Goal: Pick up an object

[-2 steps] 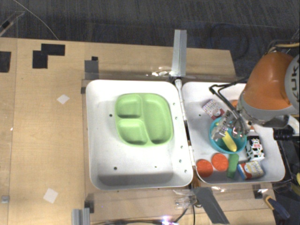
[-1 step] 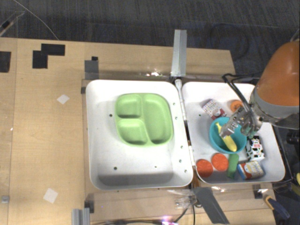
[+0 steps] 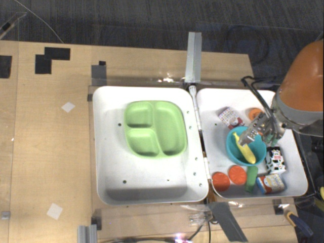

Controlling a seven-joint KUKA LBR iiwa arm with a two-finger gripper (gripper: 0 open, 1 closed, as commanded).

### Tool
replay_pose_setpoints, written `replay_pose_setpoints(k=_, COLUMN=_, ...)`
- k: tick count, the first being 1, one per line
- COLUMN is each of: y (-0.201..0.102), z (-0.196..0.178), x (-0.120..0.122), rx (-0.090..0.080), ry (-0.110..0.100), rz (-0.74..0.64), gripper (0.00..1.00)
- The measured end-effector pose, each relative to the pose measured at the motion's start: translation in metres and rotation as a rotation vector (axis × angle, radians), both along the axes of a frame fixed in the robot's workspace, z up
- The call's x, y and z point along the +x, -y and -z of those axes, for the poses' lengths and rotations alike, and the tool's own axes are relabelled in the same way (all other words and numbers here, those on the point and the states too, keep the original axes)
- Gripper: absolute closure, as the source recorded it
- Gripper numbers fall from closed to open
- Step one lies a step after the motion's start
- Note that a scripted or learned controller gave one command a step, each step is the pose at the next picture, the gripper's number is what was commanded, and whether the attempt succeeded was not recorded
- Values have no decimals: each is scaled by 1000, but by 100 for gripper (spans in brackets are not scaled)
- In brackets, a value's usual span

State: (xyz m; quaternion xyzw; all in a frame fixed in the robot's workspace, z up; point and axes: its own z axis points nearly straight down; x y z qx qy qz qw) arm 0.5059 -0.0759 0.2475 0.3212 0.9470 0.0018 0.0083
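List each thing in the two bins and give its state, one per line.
green divided plate: lying flat in the left bin, compartments bare.
blue bowl: upright in the right bin, with a yellow item in it.
gripper: over the blue bowl's far rim.
two orange round items: resting near the right bin's front wall.
green item: lying beside them.
black-and-white carton: resting right of the bowl.

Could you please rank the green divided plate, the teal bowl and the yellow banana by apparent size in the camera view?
1. Green divided plastic plate
2. Teal round bowl
3. Yellow toy banana, lying in the bowl
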Motion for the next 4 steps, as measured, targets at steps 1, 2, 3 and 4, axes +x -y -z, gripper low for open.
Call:
replay_pose_setpoints(k=1, y=-1, z=-12, x=2, rx=-1, ry=7, rz=-7, gripper=100)
replay_pose_setpoints(k=2, y=-1, z=-11, x=2, rx=-1, ry=7, rz=-7, gripper=0)
replay_pose_setpoints(k=3, y=13, z=145, x=27, rx=3, ry=-19, rz=36, gripper=0)
replay_pose_setpoints(k=4, y=10, z=156, x=32, rx=-2, ry=0, rz=6, gripper=0)
